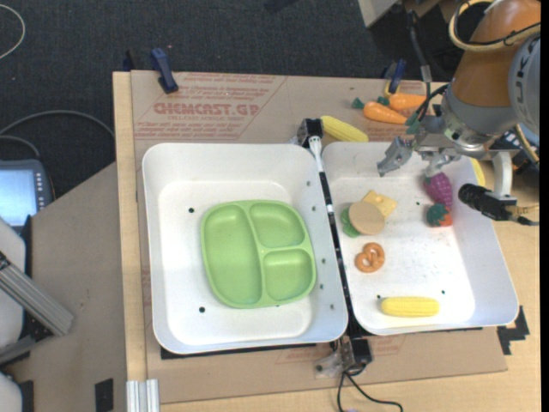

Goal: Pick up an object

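Observation:
My gripper (410,162) hangs open over the back of the right bin (480,264), with nothing between its fingers. Just right of it lies a purple bunch of grapes (438,188), and a small red and green piece (439,215) sits in front of that. In the bin's left part, a toy sandwich (369,215) with a tan bread slice and yellow cheese lies below and left of the gripper. A pretzel (371,257) rests in front of the sandwich. A yellow corn cob (409,306) lies near the front wall.
The left bin (167,230) holds a green divided plate (257,251). Behind the right bin, on the cardboard, lie another corn cob (343,130) and an orange carrot (386,111). A black clamp (310,132) sits where the bins meet at the back.

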You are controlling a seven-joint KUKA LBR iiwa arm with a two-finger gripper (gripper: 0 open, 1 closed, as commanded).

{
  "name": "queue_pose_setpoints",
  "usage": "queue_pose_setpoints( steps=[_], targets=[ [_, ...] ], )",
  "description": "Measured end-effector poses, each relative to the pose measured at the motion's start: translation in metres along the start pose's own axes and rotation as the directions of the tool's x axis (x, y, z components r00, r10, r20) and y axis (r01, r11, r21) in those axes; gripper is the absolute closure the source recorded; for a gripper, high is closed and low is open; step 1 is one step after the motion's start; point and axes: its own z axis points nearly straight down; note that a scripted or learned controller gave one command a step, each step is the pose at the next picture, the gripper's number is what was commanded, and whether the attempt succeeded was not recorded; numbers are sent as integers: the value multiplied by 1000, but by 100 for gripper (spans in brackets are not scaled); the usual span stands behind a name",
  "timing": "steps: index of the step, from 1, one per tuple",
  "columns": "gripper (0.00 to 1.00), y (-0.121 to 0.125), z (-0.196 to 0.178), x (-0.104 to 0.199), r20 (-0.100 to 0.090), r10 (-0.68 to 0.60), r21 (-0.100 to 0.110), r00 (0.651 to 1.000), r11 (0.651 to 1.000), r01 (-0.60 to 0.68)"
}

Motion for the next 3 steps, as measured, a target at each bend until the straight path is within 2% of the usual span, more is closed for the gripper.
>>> queue_pose_setpoints(
  steps=[1,2,3],
  targets=[
    [0,1,-187,65,0,-8,-21,1000,1000,8],
    [0,35,-360,124,0,-8,-22,1000,1000,8],
    [100,35,-360,121,3,-2,-6,1000,1000,2]
  ],
)
